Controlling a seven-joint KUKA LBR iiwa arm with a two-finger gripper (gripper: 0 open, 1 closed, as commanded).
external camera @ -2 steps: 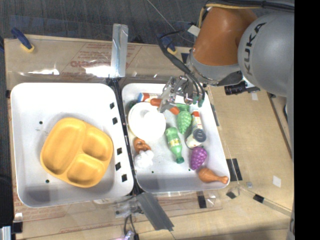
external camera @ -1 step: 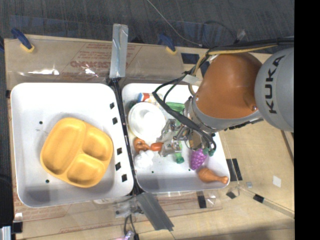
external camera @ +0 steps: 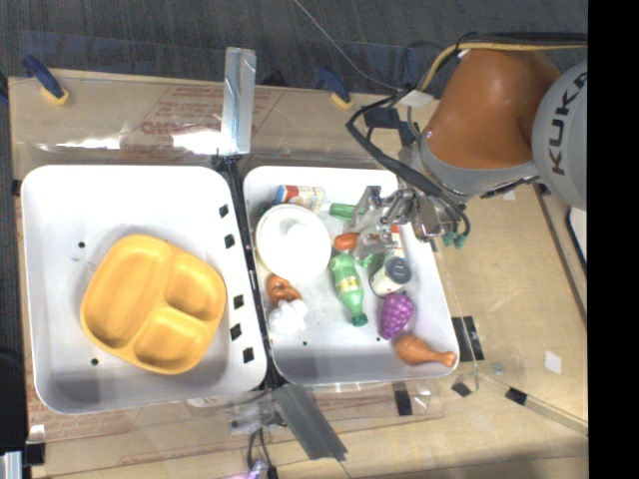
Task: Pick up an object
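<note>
My gripper (external camera: pixel 376 220) hangs low over the upper right part of the right bin (external camera: pixel 318 367), under the orange wrist band. Its metal fingers sit among small items near an orange-red piece (external camera: pixel 345 241). Just below lie a green bottle (external camera: pixel 348 283), a small round jar (external camera: pixel 391 274), purple grapes (external camera: pixel 395 314) and a toy chicken leg (external camera: pixel 423 349). A white round lid or bowl (external camera: pixel 293 239) rests at the bin's upper left. I see nothing clearly between the fingers.
The left bin (external camera: pixel 50 208) holds a yellow divided plate (external camera: pixel 153 301). A small bottle with a red cap (external camera: pixel 300 197) and a green item (external camera: pixel 342 210) lie along the right bin's top wall. A brown toy (external camera: pixel 282 289) and a white lump (external camera: pixel 289 315) sit by its left wall.
</note>
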